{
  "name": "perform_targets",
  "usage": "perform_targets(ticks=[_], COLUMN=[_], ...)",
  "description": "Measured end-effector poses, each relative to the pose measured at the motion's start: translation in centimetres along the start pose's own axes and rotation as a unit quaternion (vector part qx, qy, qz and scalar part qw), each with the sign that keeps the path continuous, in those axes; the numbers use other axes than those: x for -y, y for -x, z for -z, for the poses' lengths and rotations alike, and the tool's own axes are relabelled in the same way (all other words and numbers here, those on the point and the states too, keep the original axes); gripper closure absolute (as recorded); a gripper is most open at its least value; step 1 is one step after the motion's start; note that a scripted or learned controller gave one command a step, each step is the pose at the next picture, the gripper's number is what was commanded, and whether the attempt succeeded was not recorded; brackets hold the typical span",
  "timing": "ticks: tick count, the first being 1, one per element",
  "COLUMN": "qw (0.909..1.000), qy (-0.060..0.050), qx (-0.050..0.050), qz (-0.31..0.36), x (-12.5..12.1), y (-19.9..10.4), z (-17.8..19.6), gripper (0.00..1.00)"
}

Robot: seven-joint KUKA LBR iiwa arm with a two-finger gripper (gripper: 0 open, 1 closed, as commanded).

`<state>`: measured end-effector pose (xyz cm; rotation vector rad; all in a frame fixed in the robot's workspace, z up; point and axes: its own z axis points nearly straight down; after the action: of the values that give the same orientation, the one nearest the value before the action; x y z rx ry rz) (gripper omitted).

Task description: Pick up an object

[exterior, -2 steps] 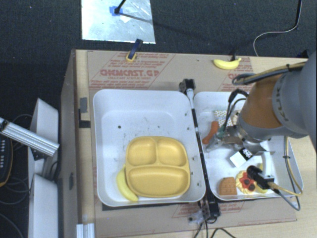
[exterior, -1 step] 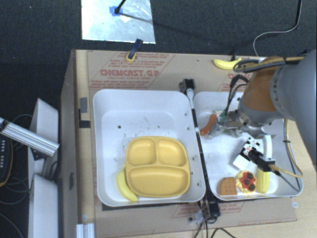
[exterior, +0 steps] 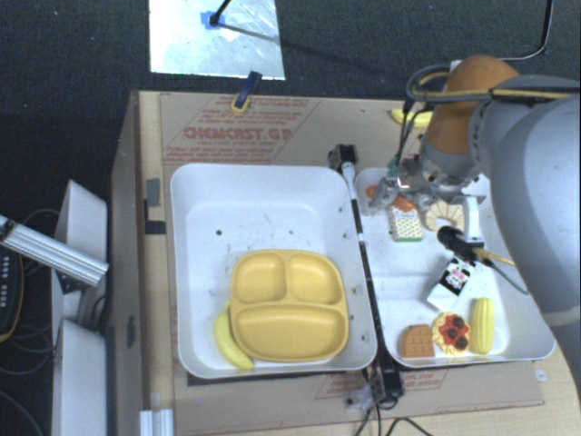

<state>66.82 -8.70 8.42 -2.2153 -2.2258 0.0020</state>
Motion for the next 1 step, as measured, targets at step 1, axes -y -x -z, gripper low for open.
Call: perform_targets(ticks=[1], qw=[1.0000], qy=[0.001], qx=[0.001], qz=[-0.002], x=[4.88], y=[5.73], z=[0.03], gripper=[0.00])
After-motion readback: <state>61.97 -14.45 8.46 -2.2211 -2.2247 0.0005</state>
